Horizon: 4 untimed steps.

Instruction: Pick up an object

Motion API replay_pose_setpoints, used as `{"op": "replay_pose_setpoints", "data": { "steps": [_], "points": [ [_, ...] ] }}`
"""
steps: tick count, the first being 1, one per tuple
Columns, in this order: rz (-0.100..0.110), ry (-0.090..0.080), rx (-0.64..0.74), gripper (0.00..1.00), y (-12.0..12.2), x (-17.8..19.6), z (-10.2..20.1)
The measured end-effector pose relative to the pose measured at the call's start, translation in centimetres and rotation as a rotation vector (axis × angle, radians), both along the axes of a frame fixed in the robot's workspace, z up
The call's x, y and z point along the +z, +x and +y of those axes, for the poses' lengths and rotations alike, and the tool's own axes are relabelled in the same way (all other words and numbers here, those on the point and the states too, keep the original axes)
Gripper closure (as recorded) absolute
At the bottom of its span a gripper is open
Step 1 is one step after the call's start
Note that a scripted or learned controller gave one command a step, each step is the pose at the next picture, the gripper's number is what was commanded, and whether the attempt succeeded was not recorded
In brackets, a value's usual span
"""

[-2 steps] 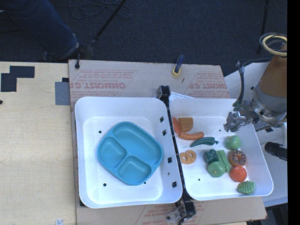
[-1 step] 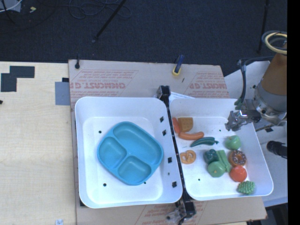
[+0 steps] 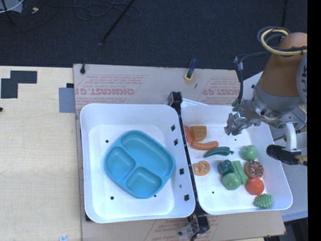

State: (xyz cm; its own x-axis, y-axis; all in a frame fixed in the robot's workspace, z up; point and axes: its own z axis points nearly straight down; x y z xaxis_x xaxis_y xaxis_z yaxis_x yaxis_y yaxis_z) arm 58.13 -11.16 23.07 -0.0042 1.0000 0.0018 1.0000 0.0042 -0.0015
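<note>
Cardboard under the bins bears upside-down red print, too blurred to read. Left bin holds a blue divided plate. Right bin holds toy food: orange carrot, pretzel, green apple, donut, tomato. End effector hovers over its upper part, seemingly holding nothing; finger state cannot be told.

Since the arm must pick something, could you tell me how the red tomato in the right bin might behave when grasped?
The red tomato looks round and smooth, so it may roll or slip from a pinch. It is probably a light, stiff toy. It sits close against the donut and the green bumpy piece, so a push would likely nudge them.
</note>
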Motion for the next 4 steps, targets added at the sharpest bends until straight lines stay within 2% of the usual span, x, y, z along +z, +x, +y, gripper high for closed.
{"op": "replay_pose_setpoints", "data": {
  "steps": [1,2,4],
  "points": [
    [0.002,0.000,0.000,1.00,1.1,-0.8,5.6],
    [0.002,0.001,0.001,1.00,0.3,0.2,11.7],
    [0.003,-0.002,-0.003,1.00,0.7,0.0,11.8]
  ]
}}
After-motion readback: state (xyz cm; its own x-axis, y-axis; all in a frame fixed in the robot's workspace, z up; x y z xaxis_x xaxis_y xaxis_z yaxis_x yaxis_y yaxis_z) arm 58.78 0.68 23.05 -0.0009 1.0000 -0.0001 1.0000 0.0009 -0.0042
